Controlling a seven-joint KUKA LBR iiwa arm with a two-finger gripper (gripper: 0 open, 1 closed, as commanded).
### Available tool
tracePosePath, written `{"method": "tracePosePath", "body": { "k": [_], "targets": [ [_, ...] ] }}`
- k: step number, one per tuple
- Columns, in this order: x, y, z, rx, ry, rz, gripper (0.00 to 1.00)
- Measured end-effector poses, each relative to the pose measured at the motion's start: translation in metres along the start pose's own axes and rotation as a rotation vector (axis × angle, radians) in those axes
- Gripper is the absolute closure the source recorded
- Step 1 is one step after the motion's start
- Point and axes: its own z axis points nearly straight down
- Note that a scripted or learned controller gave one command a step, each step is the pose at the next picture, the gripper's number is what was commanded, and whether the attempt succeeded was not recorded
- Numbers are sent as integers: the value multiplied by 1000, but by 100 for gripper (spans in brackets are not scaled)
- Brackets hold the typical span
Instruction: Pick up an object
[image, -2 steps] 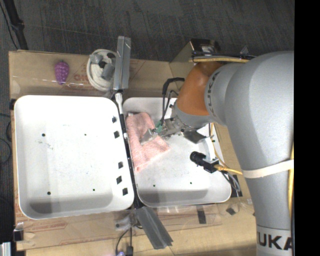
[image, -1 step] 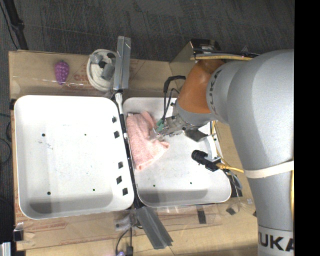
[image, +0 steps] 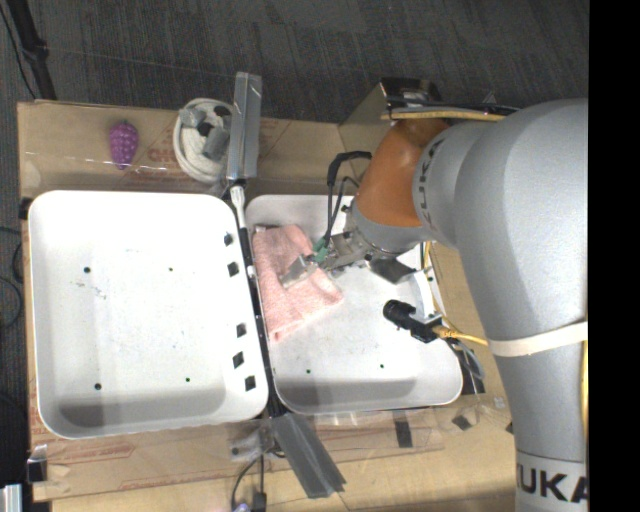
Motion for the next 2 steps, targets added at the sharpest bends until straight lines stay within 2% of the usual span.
{"method": "tracePosePath", "body": {
  "k": [1, 2],
  "targets": [
    [-47, 6, 10, -2, -1, -83, 0],
    [-20, -5, 11, 0, 0, -119, 0]
  ]
}}
